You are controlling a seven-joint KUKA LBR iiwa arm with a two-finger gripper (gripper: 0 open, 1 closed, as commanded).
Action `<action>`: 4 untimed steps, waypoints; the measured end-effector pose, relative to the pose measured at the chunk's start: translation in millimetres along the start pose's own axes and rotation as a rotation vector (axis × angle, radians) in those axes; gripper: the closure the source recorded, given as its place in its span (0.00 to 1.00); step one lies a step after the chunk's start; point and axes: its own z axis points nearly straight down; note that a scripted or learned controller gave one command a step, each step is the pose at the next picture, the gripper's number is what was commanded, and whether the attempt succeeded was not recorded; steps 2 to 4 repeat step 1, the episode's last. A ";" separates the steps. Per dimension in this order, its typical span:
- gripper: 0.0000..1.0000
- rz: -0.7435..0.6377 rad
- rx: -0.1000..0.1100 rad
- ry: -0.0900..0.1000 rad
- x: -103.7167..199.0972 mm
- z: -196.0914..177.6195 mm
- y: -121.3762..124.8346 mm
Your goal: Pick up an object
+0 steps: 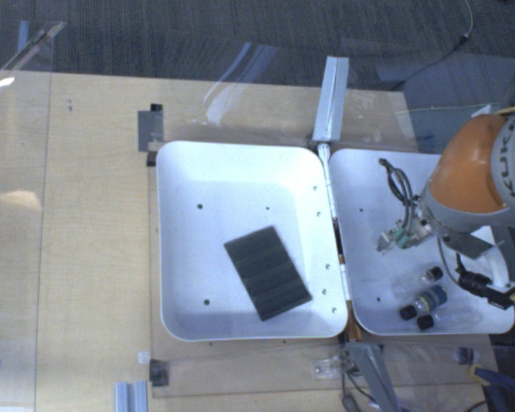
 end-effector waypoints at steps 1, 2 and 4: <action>1.00 0.035 0.017 0.013 21.1 -79.9 93.8; 1.00 0.035 0.017 0.013 21.1 -79.9 93.8; 1.00 0.035 0.017 0.013 21.1 -79.9 93.8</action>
